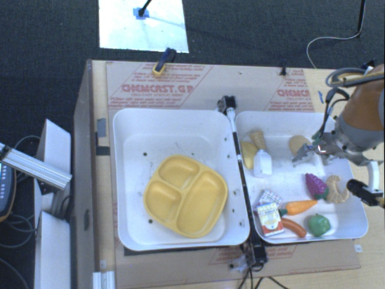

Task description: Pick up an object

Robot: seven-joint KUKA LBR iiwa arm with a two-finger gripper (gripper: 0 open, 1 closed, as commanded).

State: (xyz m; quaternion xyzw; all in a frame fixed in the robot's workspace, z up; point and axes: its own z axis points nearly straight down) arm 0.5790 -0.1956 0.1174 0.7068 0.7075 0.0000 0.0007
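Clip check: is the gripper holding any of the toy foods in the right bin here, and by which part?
Cannot be told. The gripper is low in the right bin, beside a tan food piece, but no item shows between its fingers.

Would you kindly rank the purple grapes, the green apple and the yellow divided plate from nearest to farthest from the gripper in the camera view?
From the gripper:
1. purple grapes, just below it in the right bin.
2. green apple, at that bin's front edge.
3. yellow divided plate, across in the left bin.

Probably a robotics lab: 2 white bins (180, 122), bench (198, 80), loose cables (328, 41).
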